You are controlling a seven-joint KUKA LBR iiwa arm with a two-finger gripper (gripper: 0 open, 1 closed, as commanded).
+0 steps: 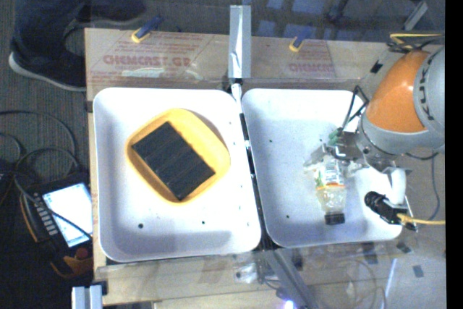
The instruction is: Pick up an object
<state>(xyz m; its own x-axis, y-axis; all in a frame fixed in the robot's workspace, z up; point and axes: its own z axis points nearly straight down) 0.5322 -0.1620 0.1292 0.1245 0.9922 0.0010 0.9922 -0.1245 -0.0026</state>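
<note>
Lying near right bin's right edge: clear packet (330, 181), within arm's reach
Gripper (338, 153): hovered at packet's top end, poised to grasp; finger state impossible to tell
Left bin (116, 228): carried yellow dish (176, 153), untouched

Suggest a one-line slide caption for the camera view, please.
KUKA arm's gripper over a clear-wrapped item in the right bin; yellow sponge in the left bin.
</note>
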